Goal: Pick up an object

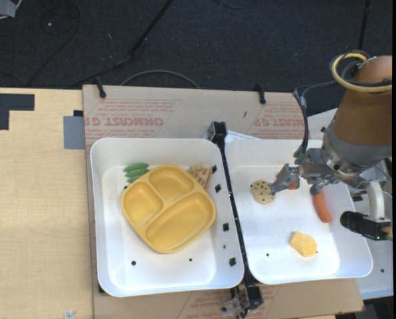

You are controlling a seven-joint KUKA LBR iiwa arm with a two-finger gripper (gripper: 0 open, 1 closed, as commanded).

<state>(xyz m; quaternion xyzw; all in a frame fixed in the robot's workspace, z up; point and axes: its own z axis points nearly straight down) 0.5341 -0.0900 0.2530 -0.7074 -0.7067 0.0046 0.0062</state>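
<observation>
Grey steel first: logging the gripper (pixel 286 178) hanging low inside the right bin (pixel 331 261), at the end of the arm (pixel 361 121) with its orange band. Not managing to tell from this slanted view whether it is spread or pressed together; seeing nothing plainly pinched.

Nearest: noting a round speckled cookie (pixel 262 191) lying flat on the bin floor, just beside the gripper tip on the side away from the arm. Possibly touching; not making out a gap.

Next out: noting an orange carrot (pixel 322 207) lying near the gripper on the arm side, partly under the wrist hardware. Then a yellow corn piece (pixel 304 244), further off toward the bin's front edge, well apart from the tip.

Farthest: noting, beyond the black divider (pixel 228 198), the left bin (pixel 111 244) holding a yellow sectioned plate (pixel 168 208), with a green pod (pixel 135 171) and a tan ridged piece (pixel 201 174) tucked at its far rim. All well apart from the gripper.

Judging the step: closing in on a target, most likely the cookie; nothing lifted yet.

Judging the next move: shifting slightly toward the cookie so as to straddle it, going down to the floor, squeezing, then raising. Expecting trouble, being flat and thin, with the cookie sliding away rather than being caught.
</observation>
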